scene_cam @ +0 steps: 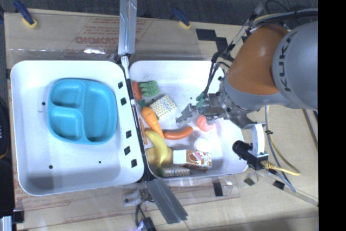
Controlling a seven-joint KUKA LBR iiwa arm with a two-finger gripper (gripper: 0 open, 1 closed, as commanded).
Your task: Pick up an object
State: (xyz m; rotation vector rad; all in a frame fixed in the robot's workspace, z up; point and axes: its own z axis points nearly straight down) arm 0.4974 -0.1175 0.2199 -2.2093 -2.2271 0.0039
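Claw [199, 112] of the single arm [270, 70] hangs low in the right bin [178, 70], just beside a pink object [205, 123]; whether it is apart or together cannot be told. Two white bins sit side by side on the surface. Right bin's load: one orange sausage [177, 133], one carrot [152, 118], one banana [158, 144], one patterned block [163, 105], one green piece [148, 88], one small carton [198, 159]. Left bin [27, 116] holds one blue divided tray [82, 110].

Divided tray [82, 111] in left bin [27, 76], toys [162, 135] in right bin [178, 70]
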